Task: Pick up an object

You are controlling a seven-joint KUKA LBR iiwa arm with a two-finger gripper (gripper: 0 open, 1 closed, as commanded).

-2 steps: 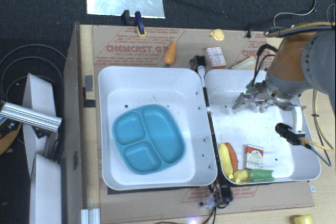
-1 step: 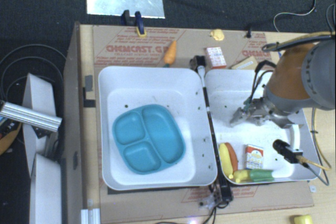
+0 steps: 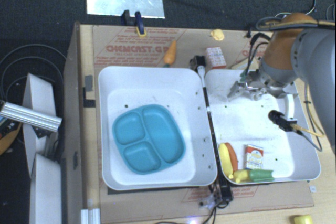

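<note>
My gripper [image 3: 237, 89] hangs over the far part of the right bin [image 3: 310, 165], low above its bare white floor, with nothing seen in it. Along that bin's near edge lie a yellow banana [image 3: 226, 157], an orange piece [image 3: 232, 153] beside it, a red-and-white box [image 3: 254, 155], a green piece [image 3: 260, 174] and a small yellow piece [image 3: 241, 176]. All of them are well apart from the gripper, toward the front. The left bin [image 3: 110, 86] holds a blue divided plate [image 3: 148, 137].
Behind the bins on the cardboard lie an orange carrot [image 3: 170, 53], a small patterned box [image 3: 215, 56] and a pale yellow piece [image 3: 217, 34]. A black fixture [image 3: 198, 63] sits at the far end of the wall between the bins. The grey arm [image 3: 315, 55] fills the right side.
</note>
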